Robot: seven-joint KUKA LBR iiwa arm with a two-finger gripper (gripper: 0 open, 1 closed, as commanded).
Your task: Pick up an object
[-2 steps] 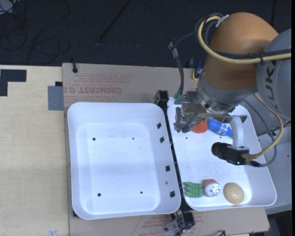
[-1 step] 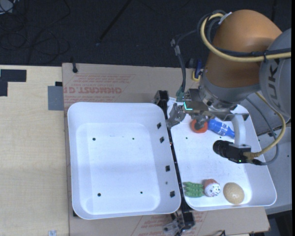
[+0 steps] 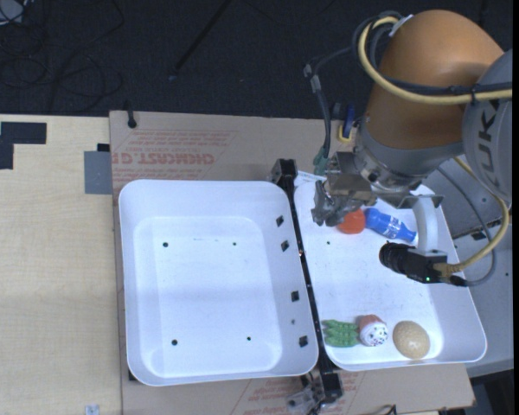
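Camera view: the arm's hand (image 3: 330,207) hangs low in the right bin (image 3: 467,353), just beside an orange ball (image 3: 352,222) and a blue bottle (image 3: 389,225); whether it is released or clenched I cannot tell. Step, by my judgement: closing in to grasp. Next: grip squarely on the ball, then lift straight up.

The arm (image 3: 467,102) is grey with a broad, rounded orange band above the wrist. A yellow cable (image 3: 389,67) loops around it, with thin dark wires alongside. The gripper (image 3: 329,210) is dark grey metal.
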